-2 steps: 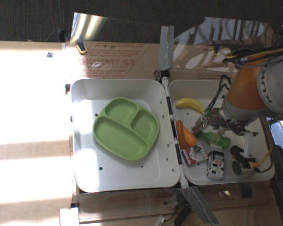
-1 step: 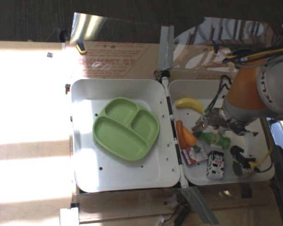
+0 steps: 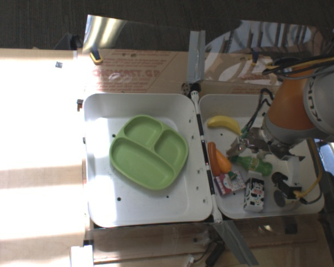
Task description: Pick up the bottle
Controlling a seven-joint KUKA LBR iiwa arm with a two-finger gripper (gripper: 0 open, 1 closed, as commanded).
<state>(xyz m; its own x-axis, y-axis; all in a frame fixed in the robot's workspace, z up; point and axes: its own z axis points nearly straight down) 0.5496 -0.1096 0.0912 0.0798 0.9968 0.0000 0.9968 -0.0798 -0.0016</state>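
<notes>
Lying on its side near the middle of the right bin (image 3: 234, 105), green bottle (image 3: 257, 164): glossy plastic, rounded body, narrow end pointing toward the left bin (image 3: 100, 149). Just above that narrow end, metal tool (image 3: 240, 147), hung from a grey arm with an orange band; wide or narrow, cannot tell from this slant. Not seen gripping the bottle.

Around the bottle:
- yellow banana (image 3: 225, 124), smooth and curved, toward the far wall
- orange carrot-shaped piece (image 3: 218, 158), tapered, against the dividing wall
- small red-and-white packet (image 3: 230, 183), flat and crinkled, print too small to read
- white carton (image 3: 255, 194) with black markings, boxy, lettering illegible

In the left bin, lime-green plate (image 3: 149, 159): matte moulded plastic, rounded corners, three compartments, set at a tilt to the walls.

Beyond both bins, brown cardboard (image 3: 139, 71) on the pale worktop (image 3: 33, 121), with faded reddish print, unreadable.
</notes>
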